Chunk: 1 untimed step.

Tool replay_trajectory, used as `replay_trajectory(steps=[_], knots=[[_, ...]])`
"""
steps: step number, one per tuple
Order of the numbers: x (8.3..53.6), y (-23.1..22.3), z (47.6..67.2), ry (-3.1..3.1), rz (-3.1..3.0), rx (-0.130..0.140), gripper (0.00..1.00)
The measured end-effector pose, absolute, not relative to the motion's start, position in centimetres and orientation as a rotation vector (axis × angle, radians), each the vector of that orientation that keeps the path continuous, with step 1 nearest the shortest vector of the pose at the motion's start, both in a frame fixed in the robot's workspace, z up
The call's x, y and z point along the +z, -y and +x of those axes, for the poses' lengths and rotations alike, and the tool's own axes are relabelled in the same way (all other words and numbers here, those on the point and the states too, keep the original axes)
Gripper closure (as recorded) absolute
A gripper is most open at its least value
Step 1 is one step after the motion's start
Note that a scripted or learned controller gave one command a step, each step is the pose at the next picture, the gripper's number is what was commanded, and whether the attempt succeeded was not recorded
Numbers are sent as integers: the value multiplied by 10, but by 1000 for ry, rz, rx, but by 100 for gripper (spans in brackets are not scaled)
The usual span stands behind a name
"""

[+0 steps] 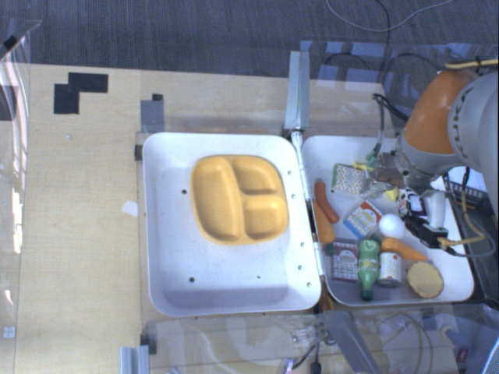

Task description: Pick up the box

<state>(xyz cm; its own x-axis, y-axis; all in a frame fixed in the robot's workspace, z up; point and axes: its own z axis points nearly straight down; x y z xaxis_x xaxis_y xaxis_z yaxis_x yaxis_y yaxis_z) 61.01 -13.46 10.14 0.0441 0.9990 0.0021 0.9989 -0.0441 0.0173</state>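
While you look down on the bench (78,232), take the right bin (465,288) as your landmark: the left bin (226,291) sits just beside it on its left, their walls meeting, and holds a yellow divided tray (238,197) set a little toward its far side. Over the right bin's far right part you see the arm (448,123), grey with its orange band, reaching down to the gripper (398,179), which hangs low over the bin's middle. Whether it is spread or pressed together you cannot tell, since its tips are lost in clutter. Inside the right bin, the box (362,220) lies tilted near the centre, just below and left of the gripper. A green bottle (368,267) stands near the front wall, beside a small can (388,269). An orange carrot (404,248) and a white egg (391,226) lie right of the box.
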Motion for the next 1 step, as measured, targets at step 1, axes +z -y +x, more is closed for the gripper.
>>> replay_trajectory(steps=[1], knots=[[101,135,610,-2164,2262,21,0]])
